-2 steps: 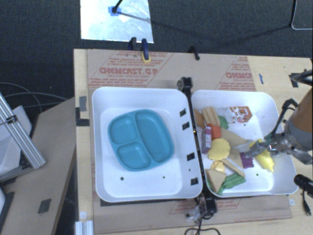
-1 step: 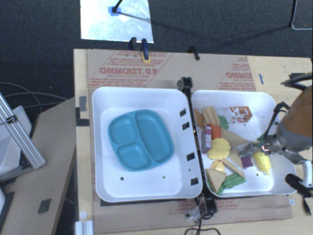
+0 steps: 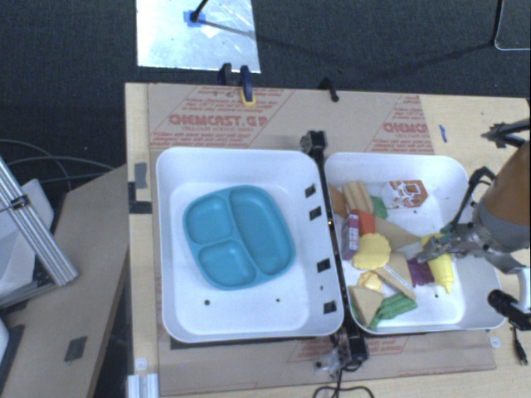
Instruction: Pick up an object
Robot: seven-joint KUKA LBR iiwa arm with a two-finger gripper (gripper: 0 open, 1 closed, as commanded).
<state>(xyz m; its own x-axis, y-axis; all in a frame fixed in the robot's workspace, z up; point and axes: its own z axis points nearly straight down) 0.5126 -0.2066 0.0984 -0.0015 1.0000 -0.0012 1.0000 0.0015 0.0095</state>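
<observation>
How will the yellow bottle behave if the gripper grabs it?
The yellow bottle looks like small toy plastic, so probably light and stiff. Its rounded body may roll or slip. It lies against the purple piece, so a push likely shifts both.

Two white bins are seen at centre frame. A blue divided plate is seen left; yellow, green, red and purple toys are seen right.

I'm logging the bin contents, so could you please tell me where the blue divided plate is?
The blue divided plate lies flat in the left white bin, roughly centred, across the divider from the right bin with the toy food.
</observation>
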